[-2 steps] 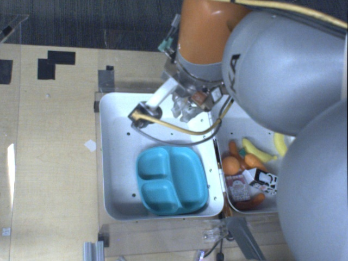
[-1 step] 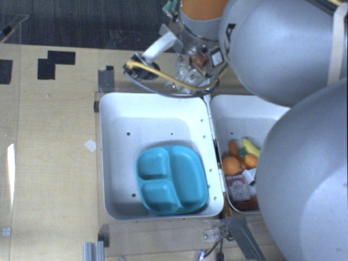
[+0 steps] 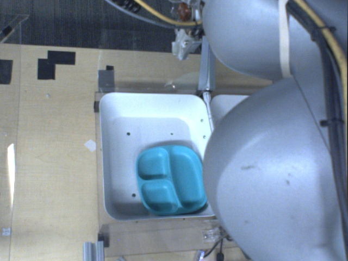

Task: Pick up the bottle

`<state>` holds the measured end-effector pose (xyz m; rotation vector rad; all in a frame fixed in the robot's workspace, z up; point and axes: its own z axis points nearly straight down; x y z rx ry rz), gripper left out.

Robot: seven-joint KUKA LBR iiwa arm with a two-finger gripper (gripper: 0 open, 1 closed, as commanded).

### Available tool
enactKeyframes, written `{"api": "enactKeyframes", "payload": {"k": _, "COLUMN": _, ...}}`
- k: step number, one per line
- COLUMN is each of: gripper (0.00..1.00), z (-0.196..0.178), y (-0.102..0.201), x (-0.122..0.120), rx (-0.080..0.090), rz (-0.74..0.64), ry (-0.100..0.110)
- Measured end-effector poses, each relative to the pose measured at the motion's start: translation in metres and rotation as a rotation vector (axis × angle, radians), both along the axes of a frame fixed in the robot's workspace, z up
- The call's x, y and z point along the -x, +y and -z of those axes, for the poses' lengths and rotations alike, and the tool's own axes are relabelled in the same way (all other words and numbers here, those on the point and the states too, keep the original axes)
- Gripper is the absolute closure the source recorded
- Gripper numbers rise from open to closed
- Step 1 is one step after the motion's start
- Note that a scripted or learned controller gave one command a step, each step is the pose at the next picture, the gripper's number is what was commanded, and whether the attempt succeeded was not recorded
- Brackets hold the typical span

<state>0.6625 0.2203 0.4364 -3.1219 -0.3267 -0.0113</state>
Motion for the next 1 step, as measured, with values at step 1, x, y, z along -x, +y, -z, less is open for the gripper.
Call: {"api": "enactKeyframes", "payload": {"k": 1, "gripper": 1.00, "z": 0.1954, "y": 0.0129, "x": 0.0379, "rx": 0.003, "rz": -0.034, "ry": 0.007}}
